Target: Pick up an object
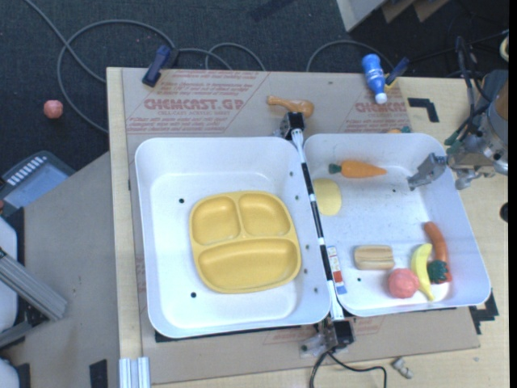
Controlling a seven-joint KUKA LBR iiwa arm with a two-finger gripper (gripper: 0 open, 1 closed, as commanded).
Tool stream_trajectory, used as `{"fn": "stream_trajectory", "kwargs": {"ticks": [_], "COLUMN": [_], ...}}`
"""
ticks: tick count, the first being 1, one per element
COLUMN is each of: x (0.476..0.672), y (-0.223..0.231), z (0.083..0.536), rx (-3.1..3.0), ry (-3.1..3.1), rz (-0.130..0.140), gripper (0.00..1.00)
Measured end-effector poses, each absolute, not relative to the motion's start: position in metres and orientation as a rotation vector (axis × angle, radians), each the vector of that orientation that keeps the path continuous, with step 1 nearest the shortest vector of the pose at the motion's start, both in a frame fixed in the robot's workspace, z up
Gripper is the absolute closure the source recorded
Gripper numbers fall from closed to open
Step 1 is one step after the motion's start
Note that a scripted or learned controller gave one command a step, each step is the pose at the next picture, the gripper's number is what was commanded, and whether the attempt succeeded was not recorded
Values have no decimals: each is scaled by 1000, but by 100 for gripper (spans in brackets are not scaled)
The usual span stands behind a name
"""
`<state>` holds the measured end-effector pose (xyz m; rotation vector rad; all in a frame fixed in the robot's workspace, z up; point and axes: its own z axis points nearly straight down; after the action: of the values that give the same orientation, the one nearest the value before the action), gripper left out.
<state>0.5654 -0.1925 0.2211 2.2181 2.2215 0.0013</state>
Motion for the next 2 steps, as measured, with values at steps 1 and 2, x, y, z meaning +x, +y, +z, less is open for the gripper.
{"fn": "stream_trajectory", "kwargs": {"ticks": [1,2], "x": [577,563], "y": [-224,-223], "z": [168,130], "rx": [2223,2223], "ry": [2222,2222], "rz": [-2,-1], "gripper": [0,0]}}
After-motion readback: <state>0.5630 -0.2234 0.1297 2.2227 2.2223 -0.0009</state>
